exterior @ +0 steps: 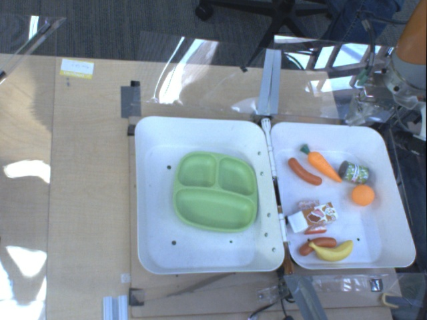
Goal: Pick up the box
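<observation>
Now, box [313, 216]: lying toward the right bin's [393, 179] near-left part, long axis slanting.
Tool [373, 85]: hovering beyond the far-right rim; grip state is not showing clearly enough to tell.

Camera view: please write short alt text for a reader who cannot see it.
A small box lies in the right bin with a carrot, two sausages, an orange and a banana. The left bin holds a green divided plate.

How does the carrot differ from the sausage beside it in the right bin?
The carrot is orange with a dark green top; the sausage is plain red-brown. The carrot tapers to a point, while the sausage has rounded ends and looks slimmer. Both lie flat, slanting the same way, side by side.
</observation>
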Robot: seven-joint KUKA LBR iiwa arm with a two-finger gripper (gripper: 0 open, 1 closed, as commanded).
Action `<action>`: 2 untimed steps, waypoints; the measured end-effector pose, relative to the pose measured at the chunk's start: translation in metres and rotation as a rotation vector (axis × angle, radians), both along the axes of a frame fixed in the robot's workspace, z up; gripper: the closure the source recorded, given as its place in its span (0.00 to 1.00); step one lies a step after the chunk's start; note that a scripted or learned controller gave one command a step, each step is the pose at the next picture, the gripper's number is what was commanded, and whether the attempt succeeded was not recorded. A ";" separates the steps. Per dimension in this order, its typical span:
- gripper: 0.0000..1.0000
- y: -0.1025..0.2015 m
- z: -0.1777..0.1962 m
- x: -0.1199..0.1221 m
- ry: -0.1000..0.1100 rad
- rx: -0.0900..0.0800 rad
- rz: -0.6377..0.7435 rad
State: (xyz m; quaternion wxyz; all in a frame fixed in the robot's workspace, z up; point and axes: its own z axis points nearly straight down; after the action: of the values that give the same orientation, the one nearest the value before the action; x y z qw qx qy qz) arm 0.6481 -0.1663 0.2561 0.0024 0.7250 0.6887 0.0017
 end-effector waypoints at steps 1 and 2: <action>1.00 0.039 0.003 -0.119 -0.001 0.000 0.033; 1.00 0.098 0.009 -0.160 0.001 0.001 0.078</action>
State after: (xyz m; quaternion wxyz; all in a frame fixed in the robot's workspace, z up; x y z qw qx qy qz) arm 0.4882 -0.0687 0.2647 0.0018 0.6977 0.7164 0.0019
